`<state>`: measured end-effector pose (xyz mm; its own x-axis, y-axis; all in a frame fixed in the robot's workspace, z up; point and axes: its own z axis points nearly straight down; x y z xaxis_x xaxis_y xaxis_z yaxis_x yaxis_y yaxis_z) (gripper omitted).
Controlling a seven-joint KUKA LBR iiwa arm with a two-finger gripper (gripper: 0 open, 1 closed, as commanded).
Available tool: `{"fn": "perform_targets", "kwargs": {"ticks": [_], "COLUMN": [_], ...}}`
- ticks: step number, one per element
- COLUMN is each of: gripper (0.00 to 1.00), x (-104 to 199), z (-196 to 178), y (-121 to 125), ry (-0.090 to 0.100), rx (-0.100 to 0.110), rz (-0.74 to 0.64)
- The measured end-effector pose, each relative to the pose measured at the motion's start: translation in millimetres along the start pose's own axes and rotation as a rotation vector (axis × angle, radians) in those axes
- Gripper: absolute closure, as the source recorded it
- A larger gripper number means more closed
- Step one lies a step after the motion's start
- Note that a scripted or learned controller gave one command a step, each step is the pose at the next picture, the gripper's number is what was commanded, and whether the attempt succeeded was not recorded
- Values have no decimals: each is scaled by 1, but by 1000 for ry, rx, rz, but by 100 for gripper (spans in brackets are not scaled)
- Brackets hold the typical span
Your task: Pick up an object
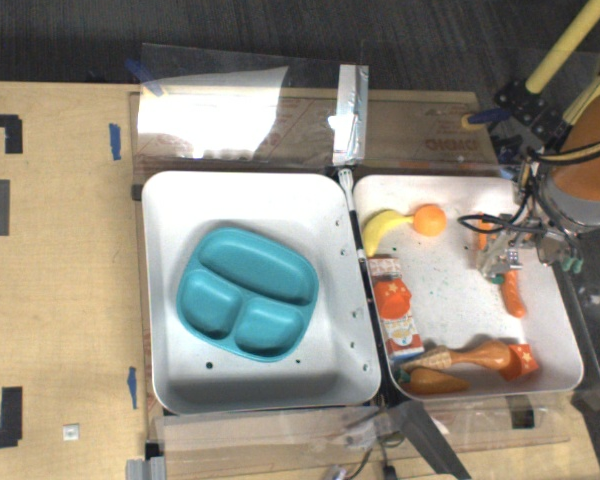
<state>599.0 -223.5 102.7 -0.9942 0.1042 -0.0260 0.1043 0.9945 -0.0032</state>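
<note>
Gripper (500, 258) low near right bin (565, 368) right edge, above carrot (514, 295); jaw state cannot be told. Nothing visibly lifted; pick judged outstanding.

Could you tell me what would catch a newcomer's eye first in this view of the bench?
Most striking is the teal divided plate, alone in the middle of the left bin. Next comes the bright clutter in the right bin: a banana and an orange ball near its far-left corner, with a carton along the left wall. The gripper hangs over that bin's right half, by a small carrot.
</note>
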Motion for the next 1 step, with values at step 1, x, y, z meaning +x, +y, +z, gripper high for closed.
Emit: {"fn": "perform_targets", "kwargs": {"ticks": [1], "gripper": [0], "x": [0], "z": [1], "y": [0], "ry": [2], "rx": [0], "rz": [0]}}
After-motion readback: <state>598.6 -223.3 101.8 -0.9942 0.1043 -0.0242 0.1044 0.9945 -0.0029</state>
